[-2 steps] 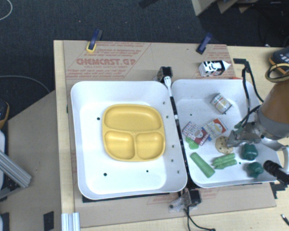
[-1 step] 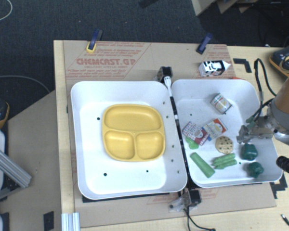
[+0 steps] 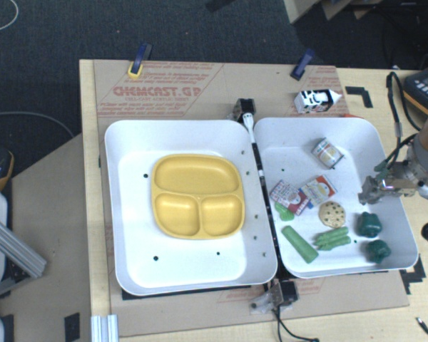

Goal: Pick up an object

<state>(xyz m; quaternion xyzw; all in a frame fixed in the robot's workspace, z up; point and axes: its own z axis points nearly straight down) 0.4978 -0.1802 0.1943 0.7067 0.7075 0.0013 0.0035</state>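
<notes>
The right bin holds several small items. A small grey can lies near its back. Two snack packets sit mid-bin beside a round cookie. A light green cucumber and a green pod lie toward the front. Two dark green toy vegetables rest at the front right. My gripper hangs over the bin's right side, just above the nearer dark green vegetable, with nothing seen in it.
The left bin holds a yellow divided plate. A black-and-white carton stands on the bench behind the right bin. Blue clamps grip the board's back edge. Cables run along the right side.
</notes>
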